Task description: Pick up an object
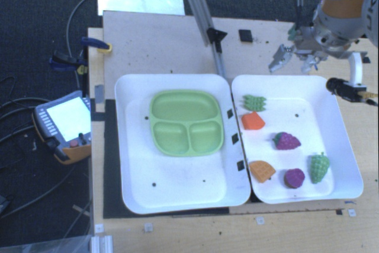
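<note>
My gripper [294, 62] hangs at the upper right, above the bench just beyond the far edge of the right bin [331, 95]. Its two fingers stand apart with nothing between them. In that bin lie several toy foods: a green leafy piece [254, 103], an orange piece [253, 121], a purple grape bunch [286, 141], an orange wedge [261, 170], a dark purple round piece [294, 178] and a green grape bunch [319, 167]. All of them sit below and nearer the camera than the gripper.
The left bin [133, 175] bears a light green divided plate [187, 122]. A metal pole [198, 0] slants across the bench's back. A teach pendant [64, 125] lies off the bench to the left, among cables.
</note>
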You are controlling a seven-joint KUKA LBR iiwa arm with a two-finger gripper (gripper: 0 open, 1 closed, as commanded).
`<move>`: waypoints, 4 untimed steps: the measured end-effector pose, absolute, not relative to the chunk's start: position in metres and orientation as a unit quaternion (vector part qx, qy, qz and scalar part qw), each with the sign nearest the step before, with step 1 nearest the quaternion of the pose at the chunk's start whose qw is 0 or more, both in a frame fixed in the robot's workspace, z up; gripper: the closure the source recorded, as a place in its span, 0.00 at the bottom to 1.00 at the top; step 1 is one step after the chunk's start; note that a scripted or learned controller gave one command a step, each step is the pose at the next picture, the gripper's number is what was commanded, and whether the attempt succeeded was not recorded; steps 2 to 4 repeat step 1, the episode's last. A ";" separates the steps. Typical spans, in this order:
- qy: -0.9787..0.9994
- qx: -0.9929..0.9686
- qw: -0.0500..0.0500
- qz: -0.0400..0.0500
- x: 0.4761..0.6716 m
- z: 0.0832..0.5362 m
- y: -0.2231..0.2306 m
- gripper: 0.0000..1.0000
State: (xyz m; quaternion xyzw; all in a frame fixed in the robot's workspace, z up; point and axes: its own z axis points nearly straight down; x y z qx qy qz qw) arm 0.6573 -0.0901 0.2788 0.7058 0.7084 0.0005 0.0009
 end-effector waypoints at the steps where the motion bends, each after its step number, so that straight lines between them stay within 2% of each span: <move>1: 0.708 0.706 0.000 -0.001 0.662 0.218 -0.093 0.00; 4: 0.708 0.706 0.000 -0.001 0.662 0.218 -0.093 0.00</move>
